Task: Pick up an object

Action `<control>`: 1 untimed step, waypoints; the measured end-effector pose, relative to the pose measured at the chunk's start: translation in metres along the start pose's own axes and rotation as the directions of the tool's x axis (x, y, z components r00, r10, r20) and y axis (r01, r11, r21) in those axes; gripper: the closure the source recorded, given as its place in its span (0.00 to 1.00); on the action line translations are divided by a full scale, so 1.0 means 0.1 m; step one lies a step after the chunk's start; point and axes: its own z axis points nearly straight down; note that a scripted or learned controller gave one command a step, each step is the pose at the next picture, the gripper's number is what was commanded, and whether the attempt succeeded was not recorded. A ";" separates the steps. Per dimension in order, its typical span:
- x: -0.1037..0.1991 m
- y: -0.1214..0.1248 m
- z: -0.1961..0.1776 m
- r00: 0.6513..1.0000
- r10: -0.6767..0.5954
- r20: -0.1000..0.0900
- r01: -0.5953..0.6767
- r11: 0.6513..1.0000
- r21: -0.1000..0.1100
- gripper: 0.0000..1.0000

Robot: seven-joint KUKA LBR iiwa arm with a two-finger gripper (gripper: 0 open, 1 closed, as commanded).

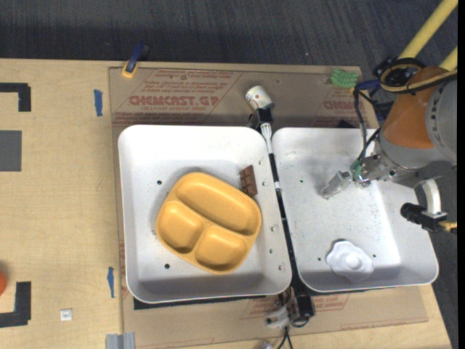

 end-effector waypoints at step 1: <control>0.72 -0.48 0.00 0.994 -0.106 -0.003 0.106 0.994 0.003 0.00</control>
